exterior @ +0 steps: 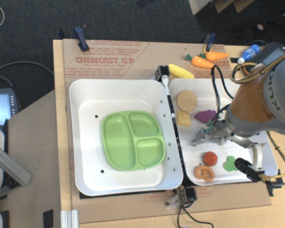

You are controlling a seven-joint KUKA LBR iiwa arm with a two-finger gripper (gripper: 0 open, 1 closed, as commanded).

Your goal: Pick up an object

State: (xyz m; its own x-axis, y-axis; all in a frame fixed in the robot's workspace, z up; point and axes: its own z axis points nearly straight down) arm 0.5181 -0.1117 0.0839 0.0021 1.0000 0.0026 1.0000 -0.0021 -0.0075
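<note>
Dark carpet surrounds the brown surface point(114, 56), which bears two shallow white bins side by side. The tool point(202, 136) hangs low over the right bin point(270, 167), at the end of the grey arm point(259, 103) with its orange band. Whether it is released or clenched cannot be told: it is small and partly blurred, and nothing can be seen caught in it.

Objects lie scattered around the tool in the right bin. Just beyond it, toward the far wall, sits a purple bunch of grapes point(205, 115), very near the tool's tip. Farther on lies a round tan cookie point(186, 99), and to the tool's left, by the divide between the bins, a pale yellow block point(184, 118). On the near side of the tool rests a small red tomato point(210, 158), and past it, by the near wall, a brown pretzel point(204, 173). A green piece point(230, 164) lies beside the tomato, under the arm.

Well to the tool's left, the left bin point(85, 99) holds a green divided plate point(133, 140) with three compartments.

Outside the bins, beyond the far wall, a yellow corn cob point(180, 71) and an orange carrot point(203, 61) lie on the surface, with blue clamps point(80, 38) at its far edge.
</note>
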